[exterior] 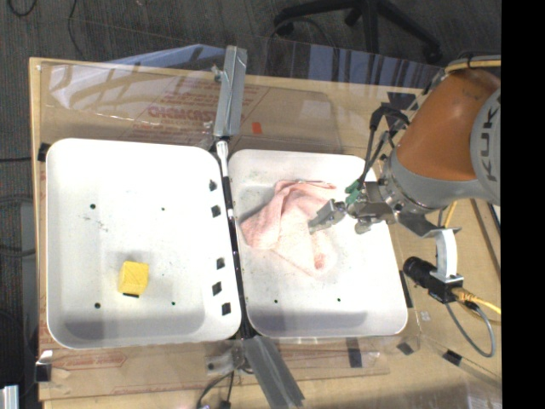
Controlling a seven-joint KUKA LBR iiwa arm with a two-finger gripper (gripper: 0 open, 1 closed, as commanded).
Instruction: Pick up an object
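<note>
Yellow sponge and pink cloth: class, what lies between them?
In the camera view, the yellow sponge sits in the left bin, the pink cloth in the right bin. Between them: bare white floor and the bins' adjoining rims.

The tan bench spans the frame, carrying two white bins side by side: the left bin and the right bin.

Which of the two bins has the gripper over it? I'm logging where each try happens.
The right bin, holding the pink cloth; the gripper hangs over it. The left bin holds a yellow block.
</note>
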